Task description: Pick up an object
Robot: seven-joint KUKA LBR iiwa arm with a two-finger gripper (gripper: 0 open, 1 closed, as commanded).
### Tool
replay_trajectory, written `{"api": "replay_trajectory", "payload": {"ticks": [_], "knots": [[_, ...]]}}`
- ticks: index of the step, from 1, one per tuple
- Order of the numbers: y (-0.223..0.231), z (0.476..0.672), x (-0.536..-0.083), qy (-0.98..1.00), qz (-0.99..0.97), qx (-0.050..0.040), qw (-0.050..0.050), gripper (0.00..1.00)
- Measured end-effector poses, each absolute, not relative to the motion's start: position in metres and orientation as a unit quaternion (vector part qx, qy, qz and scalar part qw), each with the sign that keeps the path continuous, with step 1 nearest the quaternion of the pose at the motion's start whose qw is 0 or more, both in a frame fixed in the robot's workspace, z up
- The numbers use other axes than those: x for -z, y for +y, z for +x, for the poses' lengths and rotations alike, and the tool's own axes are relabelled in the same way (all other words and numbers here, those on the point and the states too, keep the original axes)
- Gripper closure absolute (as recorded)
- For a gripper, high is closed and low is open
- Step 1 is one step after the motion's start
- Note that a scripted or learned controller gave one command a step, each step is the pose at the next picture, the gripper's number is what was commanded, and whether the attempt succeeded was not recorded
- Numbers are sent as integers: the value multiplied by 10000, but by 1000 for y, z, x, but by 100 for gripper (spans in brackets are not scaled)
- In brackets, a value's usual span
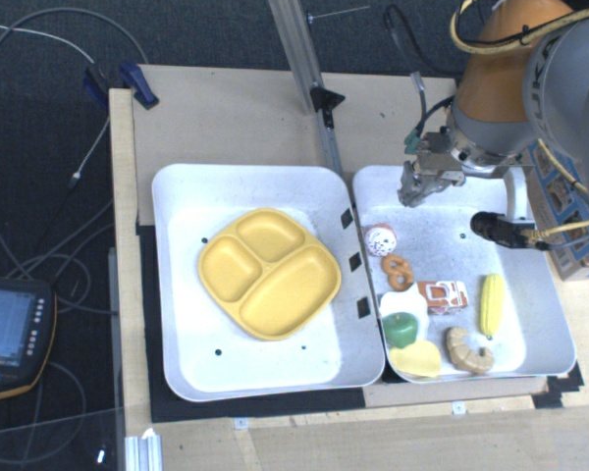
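The gripper (419,186) hung over the upper left corner of the right bin (530,263), just right of centre in the frame, with nothing visible between its tips; whether it was released or clenched could not be told from this slanted overhead angle. It stood over bare bin floor, apart from every candidate, which suggests the arm was poised above the bin before choosing a target, though that is only a judgement. The pickable things lay clustered in the lower half of that bin: a small white ball with red marks (380,240) nearest the gripper, a pretzel (398,272) just below it, a red and white packet (443,296) to the right, a yellow corn cob (491,305) upright near the right wall, a green apple (401,329), a pale yellow piece (416,360) touching the lower rim, and a tan pastry (469,350) beside it. The left bin (177,263) held a yellow divided plate (268,273) lying flat at its middle, probably a place to set things down. The ball looked the likeliest first try, being closest and free of neighbours.
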State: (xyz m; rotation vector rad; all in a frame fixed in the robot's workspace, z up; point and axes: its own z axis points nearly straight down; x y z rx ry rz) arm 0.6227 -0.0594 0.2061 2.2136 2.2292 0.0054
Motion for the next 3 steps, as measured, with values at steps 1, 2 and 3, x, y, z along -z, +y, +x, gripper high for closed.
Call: {"api": "replay_trajectory", "payload": {"ticks": [1,2,3], "knots": [[-9,637,-223,7096,7046,-22,5,100],[34,647,-224,7092,7050,-16,0,100],[85,664,-220,7093,7049,-16,1,100]]}}
